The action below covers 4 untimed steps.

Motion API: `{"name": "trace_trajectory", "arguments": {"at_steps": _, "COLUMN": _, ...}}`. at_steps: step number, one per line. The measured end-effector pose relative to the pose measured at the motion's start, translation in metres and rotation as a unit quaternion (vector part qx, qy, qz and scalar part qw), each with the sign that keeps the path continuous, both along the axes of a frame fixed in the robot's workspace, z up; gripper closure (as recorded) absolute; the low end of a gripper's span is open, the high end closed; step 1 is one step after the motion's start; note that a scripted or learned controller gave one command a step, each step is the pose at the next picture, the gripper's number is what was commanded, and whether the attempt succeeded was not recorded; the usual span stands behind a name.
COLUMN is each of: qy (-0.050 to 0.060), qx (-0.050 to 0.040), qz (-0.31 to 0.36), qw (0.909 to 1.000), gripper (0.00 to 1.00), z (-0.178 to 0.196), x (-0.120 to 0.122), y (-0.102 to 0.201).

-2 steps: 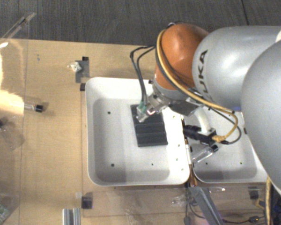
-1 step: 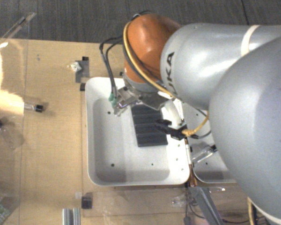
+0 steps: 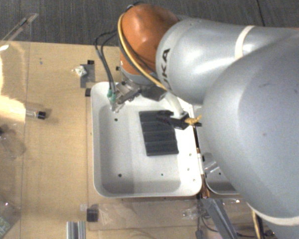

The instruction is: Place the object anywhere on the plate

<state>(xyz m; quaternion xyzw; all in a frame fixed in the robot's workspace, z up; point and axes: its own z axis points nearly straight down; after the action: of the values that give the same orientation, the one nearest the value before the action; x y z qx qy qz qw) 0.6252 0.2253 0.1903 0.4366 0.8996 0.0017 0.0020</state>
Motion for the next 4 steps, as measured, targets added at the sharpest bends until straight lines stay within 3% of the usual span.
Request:
{"name": "trace_trajectory", "arguments": {"at_steps": 1, "qy": -0.001, "qx": 0.0000, "qz": 0.199, "qw": 0.9799, "gripper": 1.00, "z": 0.001, "x": -0.042, "y": -0.007}}
{"name": "trace_trajectory", "arguments": {"at_steps": 2, "qy": -0.001, "qx": -0.0008, "qz": 0.384, "qw": 0.9235, "gripper": 1.00, "z": -0.020, "x": -0.137, "y": -0.004}}
{"name": "trace_trajectory", "arguments": {"at_steps": 3, "qy": -0.001, "qx": -0.0004, "qz": 0.271, "qw": 0.9627, "gripper": 1.00, "z": -0.090, "x": -0.137, "y": -0.073}}
{"name": "trace_trajectory", "arguments": {"at_steps": 4, "qy": -0.010, "qx": -0.0027, "qz": 0.437, "qw": 0.8993, "gripper": 1.00, "z": -0.097, "x": -0.105, "y": -0.103}}
